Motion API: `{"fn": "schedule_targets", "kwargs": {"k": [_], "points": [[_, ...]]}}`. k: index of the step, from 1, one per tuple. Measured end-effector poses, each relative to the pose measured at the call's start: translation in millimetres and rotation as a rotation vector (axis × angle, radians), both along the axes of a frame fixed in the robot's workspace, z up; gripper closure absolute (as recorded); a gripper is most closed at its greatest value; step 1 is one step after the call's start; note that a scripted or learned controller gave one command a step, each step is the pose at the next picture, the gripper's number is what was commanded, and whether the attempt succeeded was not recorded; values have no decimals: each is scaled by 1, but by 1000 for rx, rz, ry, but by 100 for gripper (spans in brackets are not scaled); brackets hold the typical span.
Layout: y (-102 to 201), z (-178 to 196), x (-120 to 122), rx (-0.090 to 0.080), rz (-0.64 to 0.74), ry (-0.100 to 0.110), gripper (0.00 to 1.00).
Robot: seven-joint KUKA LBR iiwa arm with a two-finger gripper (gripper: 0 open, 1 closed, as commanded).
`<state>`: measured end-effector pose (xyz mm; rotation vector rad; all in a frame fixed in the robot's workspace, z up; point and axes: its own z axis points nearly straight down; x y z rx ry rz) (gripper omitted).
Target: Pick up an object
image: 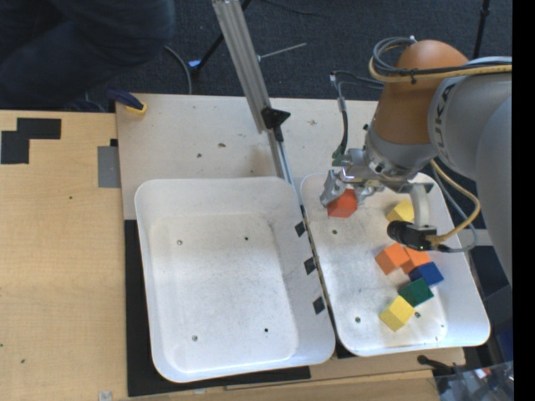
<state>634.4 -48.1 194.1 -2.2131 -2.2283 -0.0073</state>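
My gripper [347, 192] hangs over the far left part of the right bin [351, 324]. A red block [341, 205] sits between its two fingers, just under the wrist, and the fingers are closed on it. The grey arm with its orange band [426, 61] comes in from the upper right and hides part of the bin's far rim.
In the right bin lie a yellow block [400, 211], an orange block [393, 258], a blue block [427, 273], a green block [415, 291] and a second yellow block [397, 312]. The left bin [167, 215] lies beside it. A slanted metal rail [247, 61] rises behind the bins.
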Motion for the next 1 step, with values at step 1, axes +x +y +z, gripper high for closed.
{"fn": "schedule_targets", "kwargs": {"k": [1], "points": [[81,-5,-17,0,0,9,100]]}}
